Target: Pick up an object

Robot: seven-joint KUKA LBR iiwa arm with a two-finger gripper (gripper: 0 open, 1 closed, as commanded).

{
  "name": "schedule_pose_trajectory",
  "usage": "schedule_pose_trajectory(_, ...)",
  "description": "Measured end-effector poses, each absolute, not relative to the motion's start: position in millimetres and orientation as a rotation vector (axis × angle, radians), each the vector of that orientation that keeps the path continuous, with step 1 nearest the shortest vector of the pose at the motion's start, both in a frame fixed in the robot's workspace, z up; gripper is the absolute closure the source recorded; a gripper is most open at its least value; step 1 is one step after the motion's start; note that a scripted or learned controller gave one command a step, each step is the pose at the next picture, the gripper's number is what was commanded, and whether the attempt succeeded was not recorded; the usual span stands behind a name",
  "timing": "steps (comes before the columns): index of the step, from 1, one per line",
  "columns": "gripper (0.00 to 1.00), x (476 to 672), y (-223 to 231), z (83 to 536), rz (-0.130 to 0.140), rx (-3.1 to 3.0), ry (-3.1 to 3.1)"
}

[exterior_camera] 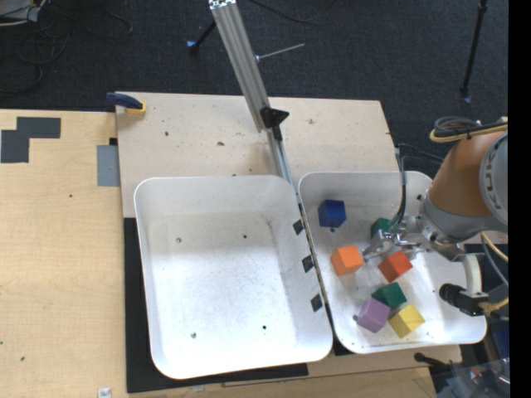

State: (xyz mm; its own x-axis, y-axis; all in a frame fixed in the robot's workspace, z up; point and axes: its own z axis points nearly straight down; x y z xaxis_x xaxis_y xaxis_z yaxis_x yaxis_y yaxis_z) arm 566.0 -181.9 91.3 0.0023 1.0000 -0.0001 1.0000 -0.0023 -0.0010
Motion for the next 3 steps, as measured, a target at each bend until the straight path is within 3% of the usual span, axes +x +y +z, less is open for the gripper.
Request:
schedule_pose_trajectory(1, 1.0, 565.1, -183, 102, 0.003, -2.228, -2.21)
schedule_pose_trajectory(3, 1.0, 571.7, -186, 219, -0.003, -2.222, -2.226)
